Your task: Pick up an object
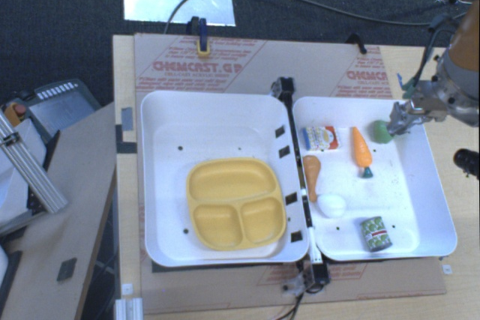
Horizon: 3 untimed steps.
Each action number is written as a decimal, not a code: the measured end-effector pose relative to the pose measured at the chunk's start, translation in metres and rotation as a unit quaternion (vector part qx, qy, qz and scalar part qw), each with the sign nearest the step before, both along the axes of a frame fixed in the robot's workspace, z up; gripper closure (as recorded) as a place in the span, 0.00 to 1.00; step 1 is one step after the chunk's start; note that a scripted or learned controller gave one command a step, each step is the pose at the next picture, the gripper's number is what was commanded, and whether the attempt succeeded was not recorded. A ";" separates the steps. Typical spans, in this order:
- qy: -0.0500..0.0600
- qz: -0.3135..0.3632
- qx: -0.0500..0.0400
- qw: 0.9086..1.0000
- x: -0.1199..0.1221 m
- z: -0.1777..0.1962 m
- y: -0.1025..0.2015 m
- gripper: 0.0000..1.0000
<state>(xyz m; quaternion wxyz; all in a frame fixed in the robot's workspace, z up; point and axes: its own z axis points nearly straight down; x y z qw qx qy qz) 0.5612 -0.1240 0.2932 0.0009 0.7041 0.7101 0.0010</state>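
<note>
Green ball (381,132) at far edge of right bin (431,183), gripper (399,118) just beside it.

Fingers touching or nearly touching the ball; cannot tell whether open, closed or gripping. Same bin: carrot (362,149) near the ball, small packet (319,137) at far left corner, drumstick (311,173) along left wall, white egg (331,204) below it, green can (376,233) toward near edge. Left bin (161,161) with yellow divided tray (235,202). Both bins on cardboard-covered surface (247,64).

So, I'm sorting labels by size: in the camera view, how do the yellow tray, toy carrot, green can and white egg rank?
1. yellow tray
2. toy carrot
3. green can and white egg, which look too alike to rank.
</note>
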 end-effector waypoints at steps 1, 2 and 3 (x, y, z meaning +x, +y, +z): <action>0.000 0.001 0.000 1.000 0.013 0.001 0.054 1.00; 0.001 0.000 0.001 1.000 0.027 -0.022 0.105 1.00; 0.000 0.001 0.001 1.000 0.050 -0.033 0.158 1.00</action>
